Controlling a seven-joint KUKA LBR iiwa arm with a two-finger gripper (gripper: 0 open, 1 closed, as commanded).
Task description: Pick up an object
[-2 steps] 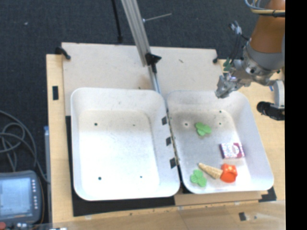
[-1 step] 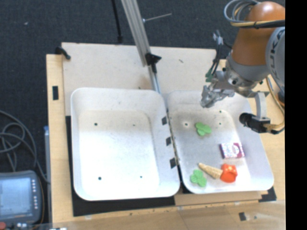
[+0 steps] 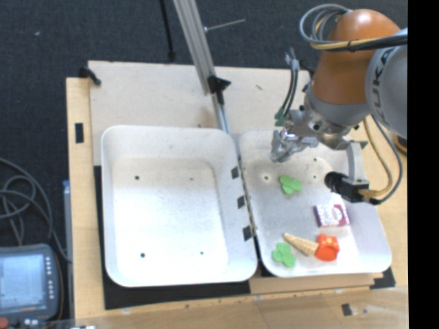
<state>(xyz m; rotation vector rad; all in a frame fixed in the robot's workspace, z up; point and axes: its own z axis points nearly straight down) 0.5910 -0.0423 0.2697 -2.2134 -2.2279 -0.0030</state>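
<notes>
Over the right-hand bin (image 3: 370, 252) we hang our gripper (image 3: 281, 151), near that bin's far-left corner and above bare white floor. We cannot tell whether the claw is released or clenched, since it shows as one small grey cluster under the wrist. Nothing visible is carried in it.

We judge the task hardly begun: every candidate object lies on the bin floor, none lifted. Closest to us is a small green piece (image 3: 291, 184), just below and a little right of the gripper in the camera view. Farther toward the near edge sit a purple-and-white packet (image 3: 331, 215), a tan cone (image 3: 299, 244) that looks to be touching an orange-red piece (image 3: 327, 248), and a second green piece (image 3: 283, 254) near the bin's front-left corner. The left-hand bin (image 3: 123, 142) holds nothing we could pick.

What remains, as we read it, is the whole pick: choosing a target, most likely the nearest green piece, coming down over it, closing, and lifting it clear.
</notes>
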